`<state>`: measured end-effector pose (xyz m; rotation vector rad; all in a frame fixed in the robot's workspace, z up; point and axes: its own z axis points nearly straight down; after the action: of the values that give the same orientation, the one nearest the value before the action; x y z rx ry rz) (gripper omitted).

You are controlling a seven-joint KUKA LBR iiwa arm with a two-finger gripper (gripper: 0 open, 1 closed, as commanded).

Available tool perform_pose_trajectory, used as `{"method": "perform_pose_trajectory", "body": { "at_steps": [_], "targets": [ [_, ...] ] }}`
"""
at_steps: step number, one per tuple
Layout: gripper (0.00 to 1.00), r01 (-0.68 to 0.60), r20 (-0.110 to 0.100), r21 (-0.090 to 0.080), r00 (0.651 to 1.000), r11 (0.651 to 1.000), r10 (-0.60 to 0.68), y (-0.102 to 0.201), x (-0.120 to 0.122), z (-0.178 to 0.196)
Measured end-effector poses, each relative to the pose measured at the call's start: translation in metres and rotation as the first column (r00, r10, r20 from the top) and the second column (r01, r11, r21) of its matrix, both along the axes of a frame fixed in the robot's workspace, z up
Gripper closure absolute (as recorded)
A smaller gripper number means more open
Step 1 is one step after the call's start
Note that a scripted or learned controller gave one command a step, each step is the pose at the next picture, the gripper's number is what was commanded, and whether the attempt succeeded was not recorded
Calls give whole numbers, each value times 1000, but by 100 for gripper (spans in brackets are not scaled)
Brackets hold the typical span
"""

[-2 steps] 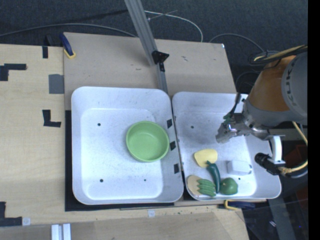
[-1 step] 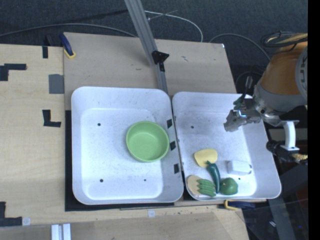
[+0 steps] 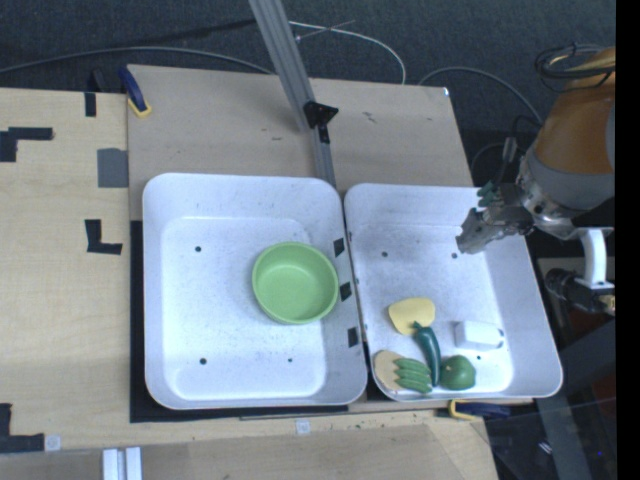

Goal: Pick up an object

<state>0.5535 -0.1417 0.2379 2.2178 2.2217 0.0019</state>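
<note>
A green bowl [image 3: 294,282] sits in the left bin [image 3: 170,218]. In the right bin [image 3: 400,218], near its front, lie a yellow piece [image 3: 411,314], a dark green pepper-like piece [image 3: 428,352], a green round piece [image 3: 458,373], a white block [image 3: 478,334] and a tan and green item [image 3: 400,373]. My gripper [image 3: 478,234] hangs over the right bin's far right part, above bare floor, well behind those objects. Nothing shows between its fingers.
A grey metal post [image 3: 285,53] slants down to the seam between the bins at the back. Cables [image 3: 350,43] run across the dark floor behind the bench. A blue and yellow clamp [image 3: 133,90] grips the bench's back left corner.
</note>
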Motion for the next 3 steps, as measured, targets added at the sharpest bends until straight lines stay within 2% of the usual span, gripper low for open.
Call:
{"method": "perform_pose_trajectory", "body": {
  "at_steps": [1,3],
  "targets": [
    [100,-5,-3,2,1000,1000,5,53,27,-6],
    [100,-5,-3,2,1000,1000,5,151,61,8]
  ]
}}
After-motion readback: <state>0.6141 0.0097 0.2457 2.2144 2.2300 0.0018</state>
